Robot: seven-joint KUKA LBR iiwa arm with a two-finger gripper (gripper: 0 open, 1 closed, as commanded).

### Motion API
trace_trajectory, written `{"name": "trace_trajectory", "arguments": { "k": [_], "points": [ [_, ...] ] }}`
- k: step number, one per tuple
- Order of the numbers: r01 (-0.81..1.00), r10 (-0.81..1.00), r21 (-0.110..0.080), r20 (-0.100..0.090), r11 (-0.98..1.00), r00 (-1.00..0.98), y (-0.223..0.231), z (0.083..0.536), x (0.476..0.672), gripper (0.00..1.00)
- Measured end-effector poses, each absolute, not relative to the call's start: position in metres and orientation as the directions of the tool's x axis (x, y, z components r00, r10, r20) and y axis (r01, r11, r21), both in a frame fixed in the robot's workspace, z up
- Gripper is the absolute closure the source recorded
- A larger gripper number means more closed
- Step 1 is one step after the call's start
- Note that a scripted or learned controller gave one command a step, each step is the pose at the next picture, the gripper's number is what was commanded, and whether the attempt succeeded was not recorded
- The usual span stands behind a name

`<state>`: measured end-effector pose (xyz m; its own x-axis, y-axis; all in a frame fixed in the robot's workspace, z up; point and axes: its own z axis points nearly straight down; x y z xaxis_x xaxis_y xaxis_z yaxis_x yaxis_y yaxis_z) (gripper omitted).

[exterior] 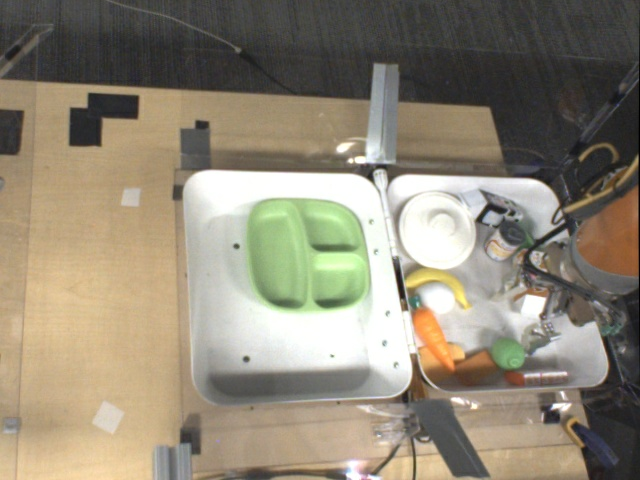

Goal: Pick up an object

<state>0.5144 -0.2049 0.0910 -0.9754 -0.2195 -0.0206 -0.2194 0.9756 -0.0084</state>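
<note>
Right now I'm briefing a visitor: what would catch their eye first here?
The big green divided tray lying alone in the left bin. Then the cluttered right bin: a white bowl at its far left, a banana and an orange carrot nearer, with the arm's hand low over its right side.

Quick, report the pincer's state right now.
Pincer: cannot be told. It sits low over the right bin, near its right side, with nothing seen held in it.
</note>
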Motion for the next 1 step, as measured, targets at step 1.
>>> {"name": "trace_trajectory", "arguments": {
  "k": [1],
  "points": [
    [-0.175, -0.175, -0.009, -0.017, 0.984, -0.984, -0.1973, 0.0914, 0.5249, 0.0]
  ]
}}
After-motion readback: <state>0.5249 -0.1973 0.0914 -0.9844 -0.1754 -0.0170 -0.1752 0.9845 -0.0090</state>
